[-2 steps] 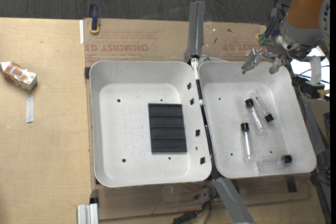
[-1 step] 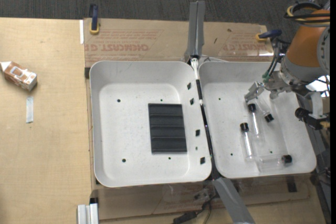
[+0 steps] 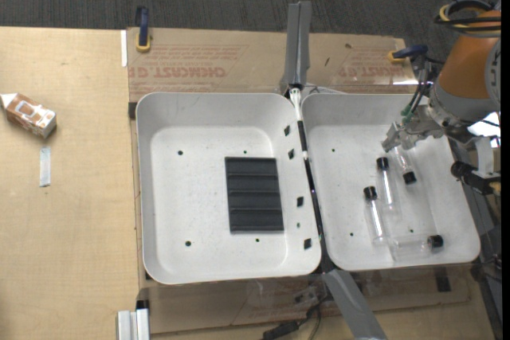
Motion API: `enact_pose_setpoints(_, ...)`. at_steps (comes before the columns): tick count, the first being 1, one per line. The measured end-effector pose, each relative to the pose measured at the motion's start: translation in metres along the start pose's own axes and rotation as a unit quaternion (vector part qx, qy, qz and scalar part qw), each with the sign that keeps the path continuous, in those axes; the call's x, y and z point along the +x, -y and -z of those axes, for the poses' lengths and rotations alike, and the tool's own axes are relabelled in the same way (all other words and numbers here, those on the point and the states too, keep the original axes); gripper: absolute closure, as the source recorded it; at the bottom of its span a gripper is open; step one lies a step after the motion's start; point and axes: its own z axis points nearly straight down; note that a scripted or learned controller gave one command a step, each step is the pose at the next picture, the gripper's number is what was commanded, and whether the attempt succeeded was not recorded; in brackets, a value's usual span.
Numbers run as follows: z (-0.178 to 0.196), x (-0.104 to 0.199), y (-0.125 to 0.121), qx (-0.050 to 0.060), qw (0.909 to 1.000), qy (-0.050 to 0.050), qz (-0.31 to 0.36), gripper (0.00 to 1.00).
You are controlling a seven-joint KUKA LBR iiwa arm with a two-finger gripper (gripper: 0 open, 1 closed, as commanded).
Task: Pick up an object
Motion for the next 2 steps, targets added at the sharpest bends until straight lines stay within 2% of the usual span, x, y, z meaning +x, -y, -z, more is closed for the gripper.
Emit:
enact_pose_setpoints(1,0.116,0.055,-0.034,0.001,1.0,0.0,-0.004,1.0)
enact_pose_setpoints(2,0.127,0.132,-0.054,0.001,0.9996,0.0,0.029,1.0)
